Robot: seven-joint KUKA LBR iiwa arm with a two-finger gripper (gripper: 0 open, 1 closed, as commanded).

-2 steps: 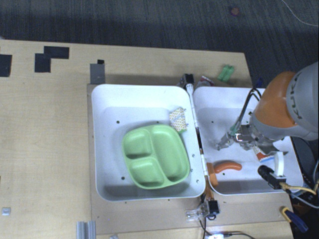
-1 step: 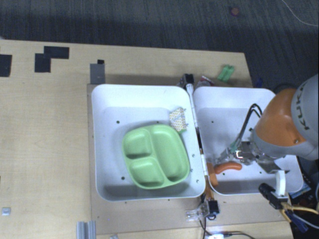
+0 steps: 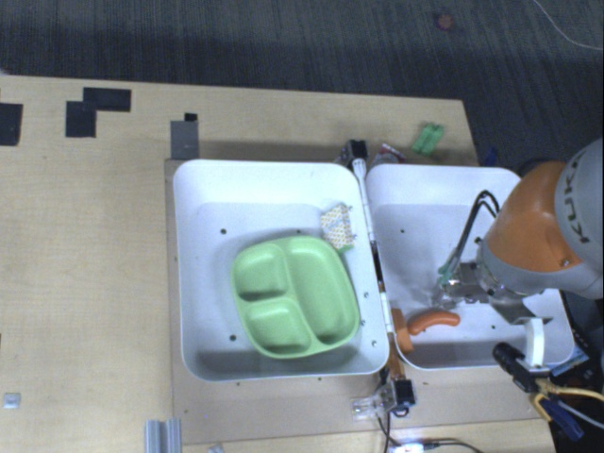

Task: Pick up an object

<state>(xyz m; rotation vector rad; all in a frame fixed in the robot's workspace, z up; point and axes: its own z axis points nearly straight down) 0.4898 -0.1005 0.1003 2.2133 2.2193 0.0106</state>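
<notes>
While the arm leans over the right bin (image 3: 425,206), findings follow.
Object: orange sausage-shaped item (image 3: 432,321), near that bin's front-left corner.
Hand (image 3: 451,286): just above the item; finger state cannot be told.
Advice: descend centred, fingers straddling the narrow width.
Axis: roughly left-right, right end raised slightly.

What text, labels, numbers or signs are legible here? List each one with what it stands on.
"KU", partly cut off by the picture's edge, stands on the grey arm.
Small patterned packet beside the green plate: its print is too blurred to read.
Black patches on the bench carry no lettering that I can make out.
The white bins, the orange thing and the green clip show no text.
</notes>
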